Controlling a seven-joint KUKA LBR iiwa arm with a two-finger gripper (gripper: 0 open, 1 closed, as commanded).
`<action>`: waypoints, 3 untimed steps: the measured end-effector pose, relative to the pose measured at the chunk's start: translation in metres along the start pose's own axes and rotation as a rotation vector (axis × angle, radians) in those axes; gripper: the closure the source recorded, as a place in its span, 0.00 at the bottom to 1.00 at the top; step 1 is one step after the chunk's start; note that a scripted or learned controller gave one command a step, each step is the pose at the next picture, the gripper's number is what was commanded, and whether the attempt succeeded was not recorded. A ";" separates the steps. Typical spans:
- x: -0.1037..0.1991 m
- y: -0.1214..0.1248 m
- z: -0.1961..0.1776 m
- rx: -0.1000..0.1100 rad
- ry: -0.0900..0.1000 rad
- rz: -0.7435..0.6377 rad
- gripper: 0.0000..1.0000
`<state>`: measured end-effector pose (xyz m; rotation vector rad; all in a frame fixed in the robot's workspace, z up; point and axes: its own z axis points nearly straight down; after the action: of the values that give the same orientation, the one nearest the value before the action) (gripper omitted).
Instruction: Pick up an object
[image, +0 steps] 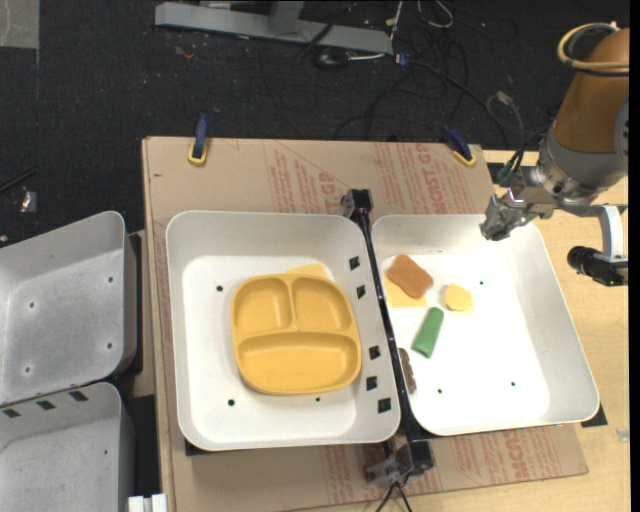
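The right bin (530, 330) holds an orange-brown block (410, 275) lying on a pale yellow flat piece (400, 293), a small yellow round piece (458, 298) and a green oblong object (428, 331). My gripper (497, 226) hangs over the bin's far right corner, up and to the right of these objects and apart from all of them. Nothing shows between its fingers.
The left bin (195, 300) carries a yellow divided tray (296, 334) with a pale sheet under its far edge. A black divider with clips (378, 330) runs between the bins. Grey metal panels (60, 300) lie at the left. Cables sit beyond the bench.
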<state>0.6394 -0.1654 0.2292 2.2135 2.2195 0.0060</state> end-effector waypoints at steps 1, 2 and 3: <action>0.000 0.001 -0.032 0.002 0.001 0.000 1.00; 0.047 0.006 -0.020 0.007 0.003 -0.004 1.00; 0.096 -0.002 -0.021 0.008 0.003 -0.004 1.00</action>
<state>0.6370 -0.0691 0.2503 2.2147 2.2294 0.0002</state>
